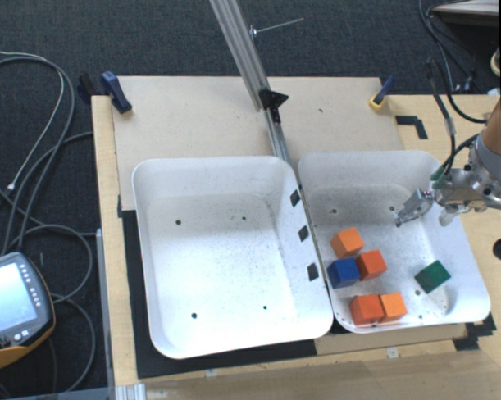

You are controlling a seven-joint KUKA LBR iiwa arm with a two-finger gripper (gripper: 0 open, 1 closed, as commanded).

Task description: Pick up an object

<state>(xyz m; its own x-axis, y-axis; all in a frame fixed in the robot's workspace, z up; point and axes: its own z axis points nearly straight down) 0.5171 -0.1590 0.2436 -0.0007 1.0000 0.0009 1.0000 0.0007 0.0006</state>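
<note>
Blocks [367, 285] clustered in right bin [470, 253] — no readable labels; end effector [413, 207] state unclear.

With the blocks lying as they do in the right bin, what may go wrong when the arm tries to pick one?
1. The blue block touches an orange block, and two more orange blocks sit pressed together, so fingers may catch two or push them apart.
2. The green block lies near the bin wall; the gripper might strike the wall.
</note>
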